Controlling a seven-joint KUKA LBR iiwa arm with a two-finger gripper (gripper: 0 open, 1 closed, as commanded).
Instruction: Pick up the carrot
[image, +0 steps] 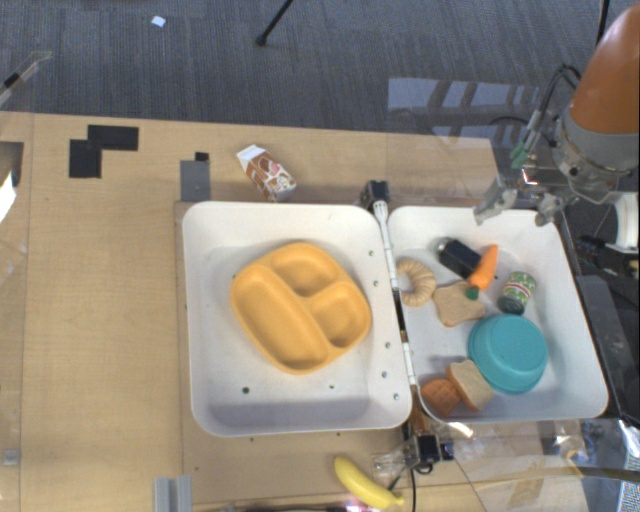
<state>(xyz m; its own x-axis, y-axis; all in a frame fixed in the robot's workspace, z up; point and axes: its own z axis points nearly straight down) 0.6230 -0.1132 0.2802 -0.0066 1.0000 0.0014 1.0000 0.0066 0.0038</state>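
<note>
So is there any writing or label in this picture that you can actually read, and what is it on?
No text can be read here.
Small packet on the bench behind the left bin: printed wrapper, too blurred to read.
Small green can in the right bin, beside the carrot: it has a label band, too small to read.
Black block by the carrot: no markings that can be made out.

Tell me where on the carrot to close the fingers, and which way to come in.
Probably grip the carrot across its orange mid-body, coming straight down from above. It lies slanted in the right bin, its green end low near the toast slice and its upper end beside the black block. Set the fingers across its narrow width, clear of that block. The gripper hangs over the bin's far edge.
</note>
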